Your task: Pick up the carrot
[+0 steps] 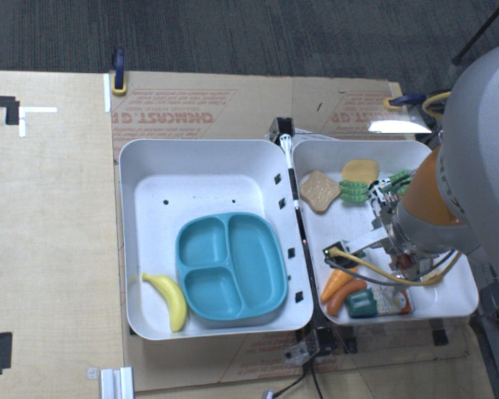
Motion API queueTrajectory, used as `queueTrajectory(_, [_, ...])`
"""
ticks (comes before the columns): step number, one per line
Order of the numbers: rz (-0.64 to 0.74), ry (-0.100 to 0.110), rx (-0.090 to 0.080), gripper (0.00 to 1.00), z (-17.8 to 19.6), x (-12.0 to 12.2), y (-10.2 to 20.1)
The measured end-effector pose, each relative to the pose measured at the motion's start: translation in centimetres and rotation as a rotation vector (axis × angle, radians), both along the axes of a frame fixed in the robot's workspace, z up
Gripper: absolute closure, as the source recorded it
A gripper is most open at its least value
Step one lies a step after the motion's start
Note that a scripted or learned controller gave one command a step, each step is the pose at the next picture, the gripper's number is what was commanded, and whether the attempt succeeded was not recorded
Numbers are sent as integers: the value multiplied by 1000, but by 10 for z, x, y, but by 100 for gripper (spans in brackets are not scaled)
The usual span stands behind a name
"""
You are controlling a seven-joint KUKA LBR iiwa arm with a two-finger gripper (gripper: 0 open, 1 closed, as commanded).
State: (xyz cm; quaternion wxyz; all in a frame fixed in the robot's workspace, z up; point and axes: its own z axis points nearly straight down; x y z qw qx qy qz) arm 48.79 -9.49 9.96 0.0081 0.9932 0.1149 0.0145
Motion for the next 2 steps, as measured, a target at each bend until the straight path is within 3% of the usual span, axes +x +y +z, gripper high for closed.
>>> queueTrajectory(1, [187, 34, 11, 0, 91, -9, 83])
queueTrajectory(2, [388, 38, 8, 0, 91, -9, 85])
